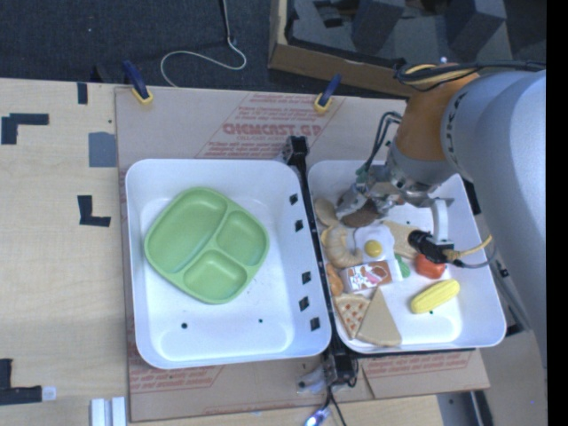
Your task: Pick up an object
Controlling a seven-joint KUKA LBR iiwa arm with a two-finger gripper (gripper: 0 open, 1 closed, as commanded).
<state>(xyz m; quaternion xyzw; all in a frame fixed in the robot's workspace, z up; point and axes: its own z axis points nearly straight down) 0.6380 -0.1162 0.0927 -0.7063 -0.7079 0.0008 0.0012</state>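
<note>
Two white bins (pixel 142 238), one green tray (pixel 206 244), several toy foods (pixel 434 295) (heaped, hard to count)

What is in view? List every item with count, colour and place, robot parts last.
left bin: 1, white, left half of the bench
right bin: 1, white, beside the left bin
divided plate: 1, green, in the left bin
fried egg toy: 1, white with yellow yolk, middle of the right bin
corn cob toy: 1, yellow, right bin, near side
orange toy: 1, red-orange, right bin, just above the corn
bread slice toy: 1, tan, right bin, near edge
waffle toy: 1, orange-brown, left of the bread slice
small packet: 1, red and white, below the egg
clamps: 2, blue and yellow, far edge of the cardboard
arm: 1, grey with orange band, from the right
gripper: 1, low over the far part of the right bin
</note>
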